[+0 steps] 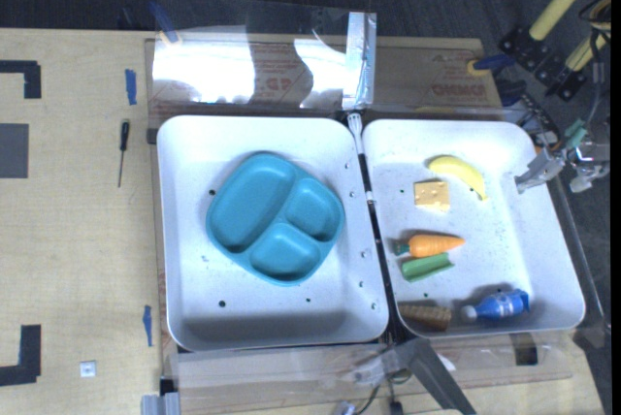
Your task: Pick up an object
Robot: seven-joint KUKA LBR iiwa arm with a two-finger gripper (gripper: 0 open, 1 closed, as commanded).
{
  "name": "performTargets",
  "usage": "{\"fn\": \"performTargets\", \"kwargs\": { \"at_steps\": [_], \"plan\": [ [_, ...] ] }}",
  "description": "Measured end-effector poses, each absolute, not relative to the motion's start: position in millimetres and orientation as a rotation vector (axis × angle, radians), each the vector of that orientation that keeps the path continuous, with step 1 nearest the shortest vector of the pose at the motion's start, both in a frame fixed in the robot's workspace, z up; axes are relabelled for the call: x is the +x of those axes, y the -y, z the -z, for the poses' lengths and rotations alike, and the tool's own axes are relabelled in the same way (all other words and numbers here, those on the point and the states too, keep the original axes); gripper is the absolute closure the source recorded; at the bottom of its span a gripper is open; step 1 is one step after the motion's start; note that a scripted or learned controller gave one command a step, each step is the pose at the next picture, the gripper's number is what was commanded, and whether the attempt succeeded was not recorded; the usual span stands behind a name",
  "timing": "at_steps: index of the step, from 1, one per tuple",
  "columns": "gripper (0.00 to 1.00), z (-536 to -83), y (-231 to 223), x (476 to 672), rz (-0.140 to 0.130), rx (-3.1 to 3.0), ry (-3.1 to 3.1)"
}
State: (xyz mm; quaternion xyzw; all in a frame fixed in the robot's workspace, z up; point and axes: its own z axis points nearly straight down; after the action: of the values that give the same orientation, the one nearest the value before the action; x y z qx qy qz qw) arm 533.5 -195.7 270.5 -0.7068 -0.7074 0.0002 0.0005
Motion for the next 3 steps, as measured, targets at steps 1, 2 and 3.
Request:
{"fn": "performTargets", "kwargs": {
  "at_steps": [1,2,3],
  "plan": [
    [0.0,-176,172,533.9,-0.005,-2.158,2.274],
    [0.0,-95,159,610.0,0.023,-2.342,2.111],
    [0.0,-88,178,662.3,0.006,-2.224,2.227]
  ]
}}
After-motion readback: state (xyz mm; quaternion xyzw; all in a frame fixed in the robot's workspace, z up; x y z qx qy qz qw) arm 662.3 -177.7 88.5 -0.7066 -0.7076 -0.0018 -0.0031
